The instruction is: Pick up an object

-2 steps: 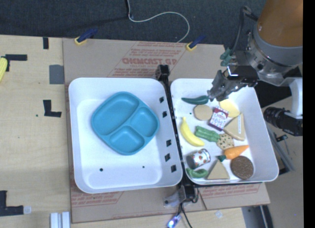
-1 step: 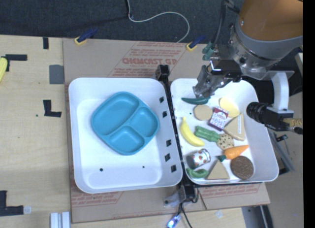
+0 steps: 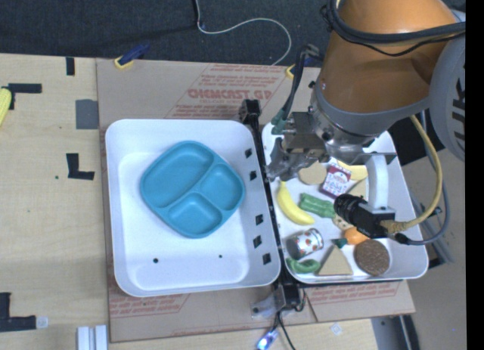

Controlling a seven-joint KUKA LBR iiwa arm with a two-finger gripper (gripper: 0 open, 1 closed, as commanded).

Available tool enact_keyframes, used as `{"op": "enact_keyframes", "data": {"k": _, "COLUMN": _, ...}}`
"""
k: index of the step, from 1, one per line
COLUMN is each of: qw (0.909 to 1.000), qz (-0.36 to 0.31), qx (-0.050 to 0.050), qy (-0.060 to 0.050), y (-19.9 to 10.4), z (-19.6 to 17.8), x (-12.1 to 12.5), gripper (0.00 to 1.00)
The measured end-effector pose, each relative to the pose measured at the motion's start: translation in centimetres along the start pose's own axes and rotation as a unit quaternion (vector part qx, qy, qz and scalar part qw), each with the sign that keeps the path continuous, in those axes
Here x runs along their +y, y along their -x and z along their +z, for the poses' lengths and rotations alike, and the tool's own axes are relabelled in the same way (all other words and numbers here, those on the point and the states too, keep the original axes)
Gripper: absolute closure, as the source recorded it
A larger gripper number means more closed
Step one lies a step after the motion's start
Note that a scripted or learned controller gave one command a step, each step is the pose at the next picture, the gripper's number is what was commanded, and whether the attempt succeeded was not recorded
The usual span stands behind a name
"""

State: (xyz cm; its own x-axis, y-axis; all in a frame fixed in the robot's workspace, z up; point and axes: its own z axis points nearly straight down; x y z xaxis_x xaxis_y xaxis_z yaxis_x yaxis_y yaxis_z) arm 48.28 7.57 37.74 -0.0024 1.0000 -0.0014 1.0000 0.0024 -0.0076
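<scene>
We look down on a wooden bench (image 3: 45,212) laid with a cardboard sheet (image 3: 219,91), dark carpet beyond its far edge. Two white bins sit side by side: the left bin (image 3: 128,265) holds a blue divided plate (image 3: 193,188), lying flat near its middle. The right bin (image 3: 412,265) is crowded with small things (toy food, mostly): a yellow banana (image 3: 291,206) along its left side, a green piece (image 3: 318,205) just beside it, a small red-and-white packet (image 3: 336,180), a brown round cookie (image 3: 373,257) at the near right corner. The arm (image 3: 386,46) reaches in from the right, and its gripper (image 3: 286,156) hangs low over the far left part of the right bin, above the banana. We cannot tell how it is set.
</scene>
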Motion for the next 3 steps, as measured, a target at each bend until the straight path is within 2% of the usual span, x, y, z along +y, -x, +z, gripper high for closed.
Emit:
{"op": "enact_keyframes", "data": {"k": 1, "qw": 1.0, "qz": 0.0, "qx": 0.0, "qy": 0.003, "y": -2.1, "z": -0.9, "x": 0.1, "gripper": 1.0}}
{"op": "enact_keyframes", "data": {"k": 2, "qw": 1.0, "qz": -0.001, "qx": 0.0, "qy": 0.002, "y": -2.1, "z": -1.8, "x": 0.1, "gripper": 1.0}}
{"op": "enact_keyframes", "data": {"k": 3, "qw": 1.0, "qz": -0.001, "qx": 0.001, "qy": 0.005, "y": -3.1, "z": -5.9, "x": 0.0, "gripper": 1.0}}
